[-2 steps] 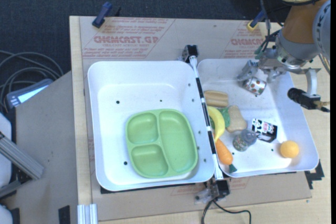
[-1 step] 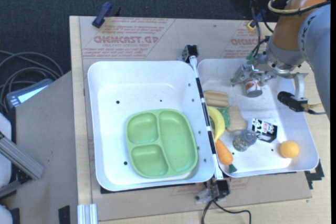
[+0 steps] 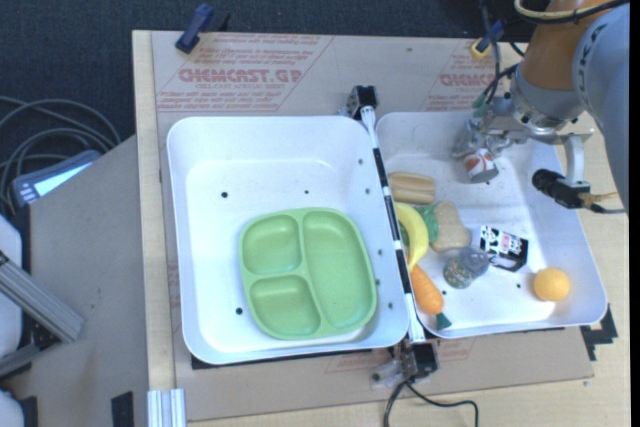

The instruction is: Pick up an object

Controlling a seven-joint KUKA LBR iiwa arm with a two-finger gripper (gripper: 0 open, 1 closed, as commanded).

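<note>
The grey arm with its orange band (image 3: 560, 35) is reaching in from the right, and its two-finger gripper (image 3: 483, 150) is hanging low over the far part of the right shallow white bin (image 3: 570, 215). A small red and white object (image 3: 482, 165) is sitting directly under the fingertips, but whether it is being pinched between them, or how wide the gripper is standing, cannot be told from this slant. The remaining items are lying nearer the front of that bin: a tan bread roll (image 3: 411, 187), a yellow banana (image 3: 412, 233) against the dividing wall, a beige lumpy piece (image 3: 449, 227), an orange carrot (image 3: 427, 291), a small clear glass jar (image 3: 465, 268), a black and white carton (image 3: 502, 246), and an orange round fruit (image 3: 550, 285). A green three-compartment plastic tray (image 3: 306, 272) is resting in the left white bin (image 3: 200, 165).
</note>
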